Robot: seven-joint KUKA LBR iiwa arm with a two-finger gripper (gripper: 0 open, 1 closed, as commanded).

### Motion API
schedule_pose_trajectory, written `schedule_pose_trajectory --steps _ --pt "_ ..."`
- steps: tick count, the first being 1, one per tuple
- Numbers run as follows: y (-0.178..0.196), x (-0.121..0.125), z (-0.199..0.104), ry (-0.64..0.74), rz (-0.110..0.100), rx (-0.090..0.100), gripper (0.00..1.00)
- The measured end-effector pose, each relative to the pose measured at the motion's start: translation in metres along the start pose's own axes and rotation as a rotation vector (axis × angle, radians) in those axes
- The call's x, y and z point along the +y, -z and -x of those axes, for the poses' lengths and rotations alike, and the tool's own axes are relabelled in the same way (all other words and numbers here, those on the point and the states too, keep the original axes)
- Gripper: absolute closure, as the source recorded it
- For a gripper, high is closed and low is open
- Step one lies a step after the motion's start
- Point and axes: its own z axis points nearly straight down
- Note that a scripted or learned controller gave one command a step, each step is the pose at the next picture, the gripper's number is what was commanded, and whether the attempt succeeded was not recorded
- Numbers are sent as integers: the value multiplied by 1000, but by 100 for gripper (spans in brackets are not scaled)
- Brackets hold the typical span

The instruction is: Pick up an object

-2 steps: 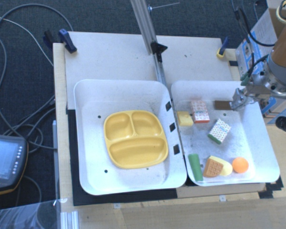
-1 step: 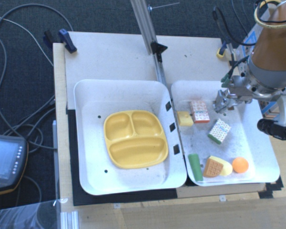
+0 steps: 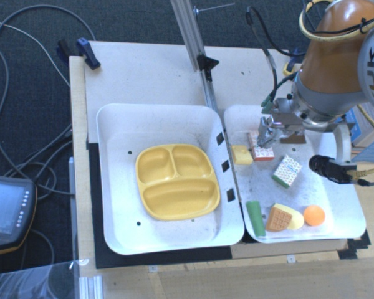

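Gripper is seen low over the right bin, its fingers beside the small red-and-white box; how far they are spread cannot be told, and nothing is seen clamped between them.

Places are given relative to the red-and-white box: a pale yellow block is set just to its left, touching or nearly so; a green-and-white checkered cube lies near, to its lower right; a green stick is found well below it by the bin's near edge, with a waffle-patterned piece, a yellow piece and an orange ball in a row to the right of that. A yellow divided plate is seen well to the left, in the left bin.
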Motion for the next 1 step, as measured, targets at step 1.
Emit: schedule_pose_trajectory --steps 1 --pt "0 -6 -49 -1 -1 -1 100"
